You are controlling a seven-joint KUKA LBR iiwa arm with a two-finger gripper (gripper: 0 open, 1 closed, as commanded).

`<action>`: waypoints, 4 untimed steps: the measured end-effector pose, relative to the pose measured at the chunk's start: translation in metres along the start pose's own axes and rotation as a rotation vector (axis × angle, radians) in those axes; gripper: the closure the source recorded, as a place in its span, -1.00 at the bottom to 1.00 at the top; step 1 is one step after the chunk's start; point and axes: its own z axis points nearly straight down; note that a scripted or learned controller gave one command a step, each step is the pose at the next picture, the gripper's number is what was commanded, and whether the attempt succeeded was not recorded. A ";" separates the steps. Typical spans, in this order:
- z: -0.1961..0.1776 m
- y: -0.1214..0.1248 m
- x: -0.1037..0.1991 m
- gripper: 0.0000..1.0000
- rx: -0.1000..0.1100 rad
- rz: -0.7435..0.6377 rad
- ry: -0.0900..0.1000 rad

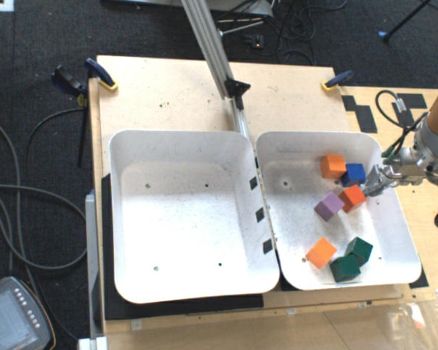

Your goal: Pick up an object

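blue clamps point(95, 70) grip the bench point(175, 93) corners.

Dark carpet floor point(36, 35) all round. Light wood tabletop point(175, 93) w/ specks, blue/yellow clamps at back corners point(102, 75) point(337, 80). Aluminium rail point(208, 39) runs diag. from top centre down to tabletop. Black cables point(14, 188) loop on floor at left; grey pendant point(14, 316) bottom-left corner.

Blocks point(342, 224) in right bin point(292, 268), beside left bin point(131, 286)
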 end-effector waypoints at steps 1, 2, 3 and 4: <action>0.010 0.020 0.059 1.00 0.006 -0.005 0.004; 0.013 0.045 0.102 1.00 0.005 -0.005 0.004; 0.004 0.060 0.157 1.00 0.004 -0.006 0.005; -0.001 0.077 0.214 1.00 0.004 -0.006 0.005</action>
